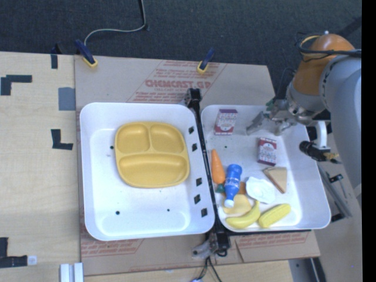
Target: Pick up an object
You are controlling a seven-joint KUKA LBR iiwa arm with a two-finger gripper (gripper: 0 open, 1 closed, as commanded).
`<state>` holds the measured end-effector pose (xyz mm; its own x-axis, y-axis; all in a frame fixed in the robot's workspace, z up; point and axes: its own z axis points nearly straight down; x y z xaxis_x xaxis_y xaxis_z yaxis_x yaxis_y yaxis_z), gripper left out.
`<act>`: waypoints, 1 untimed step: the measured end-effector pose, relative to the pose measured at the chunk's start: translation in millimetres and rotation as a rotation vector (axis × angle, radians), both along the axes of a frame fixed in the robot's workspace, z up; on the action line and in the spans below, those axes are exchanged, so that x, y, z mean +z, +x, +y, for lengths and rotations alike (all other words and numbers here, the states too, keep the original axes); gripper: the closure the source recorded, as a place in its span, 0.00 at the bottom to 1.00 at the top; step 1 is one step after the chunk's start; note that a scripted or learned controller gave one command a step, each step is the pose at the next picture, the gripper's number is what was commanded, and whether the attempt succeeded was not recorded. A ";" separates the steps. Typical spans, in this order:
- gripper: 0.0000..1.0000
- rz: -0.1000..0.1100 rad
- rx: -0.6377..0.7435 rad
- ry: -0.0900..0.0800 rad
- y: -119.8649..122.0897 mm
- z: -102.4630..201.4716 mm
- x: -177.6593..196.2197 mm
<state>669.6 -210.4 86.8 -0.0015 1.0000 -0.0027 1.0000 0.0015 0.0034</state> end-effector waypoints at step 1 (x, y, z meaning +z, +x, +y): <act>0.00 0.006 0.002 0.011 0.3 -8.0 -0.6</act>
<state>669.9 -218.4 86.1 -0.0038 1.0000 0.0085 1.0000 0.0038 -0.0030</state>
